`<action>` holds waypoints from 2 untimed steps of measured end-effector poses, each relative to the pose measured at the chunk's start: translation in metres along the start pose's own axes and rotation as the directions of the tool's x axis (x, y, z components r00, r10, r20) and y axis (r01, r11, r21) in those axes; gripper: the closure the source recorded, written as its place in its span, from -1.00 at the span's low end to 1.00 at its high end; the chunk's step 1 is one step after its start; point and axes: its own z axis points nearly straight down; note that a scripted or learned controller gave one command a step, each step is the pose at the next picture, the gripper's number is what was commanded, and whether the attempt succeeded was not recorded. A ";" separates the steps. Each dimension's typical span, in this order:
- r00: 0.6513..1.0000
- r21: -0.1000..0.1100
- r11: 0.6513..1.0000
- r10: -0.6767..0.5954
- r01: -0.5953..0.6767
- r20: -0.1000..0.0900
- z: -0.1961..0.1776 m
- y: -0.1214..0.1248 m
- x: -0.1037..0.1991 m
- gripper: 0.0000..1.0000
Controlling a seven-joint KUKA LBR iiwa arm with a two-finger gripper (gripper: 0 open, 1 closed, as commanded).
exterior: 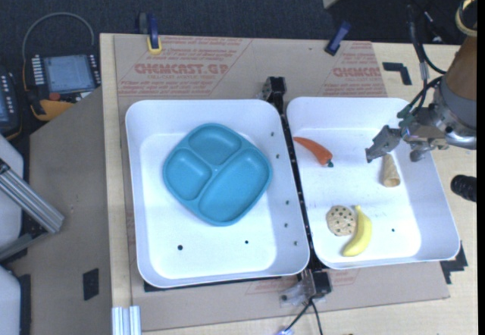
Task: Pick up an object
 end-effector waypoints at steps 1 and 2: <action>1.000 -0.009 1.000 -0.002 0.002 0.002 -0.004 0.002 0.000 -1.00; 1.000 -0.003 1.000 -0.001 0.001 0.000 0.047 -0.007 -0.005 -1.00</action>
